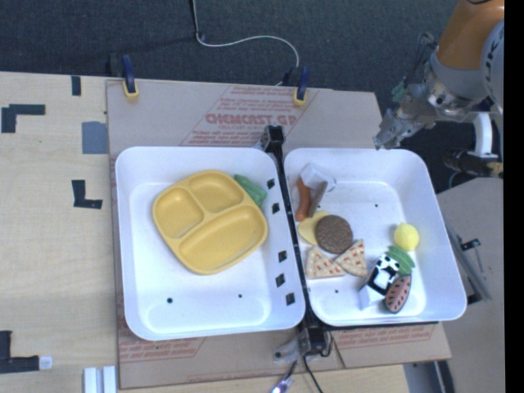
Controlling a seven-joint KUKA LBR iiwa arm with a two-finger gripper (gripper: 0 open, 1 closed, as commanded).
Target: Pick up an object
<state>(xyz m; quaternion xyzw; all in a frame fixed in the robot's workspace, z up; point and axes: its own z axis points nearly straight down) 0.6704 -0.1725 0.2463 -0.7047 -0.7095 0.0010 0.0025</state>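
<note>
The right bin [426, 178] holds several toy foods: a brown round cookie [333, 232], a reddish sausage [304, 199], a pale grey-white piece [315, 176], two toast triangles [337, 262], a yellow ball-like fruit [405, 237], a black-and-white item [381, 275] and a reddish-brown piece [397, 294]. My gripper [385, 140] hangs over the bin's far rim, near its upper right corner, apart from all of them. Nothing shows below it.
The left bin [131, 244] carries a yellow divided plate [209, 219] with a green leafy piece [251, 188] at its far right edge. A black divider [282, 219] runs between the bins. Blue clamps [127, 70] hold the cardboard sheet at the back.
</note>
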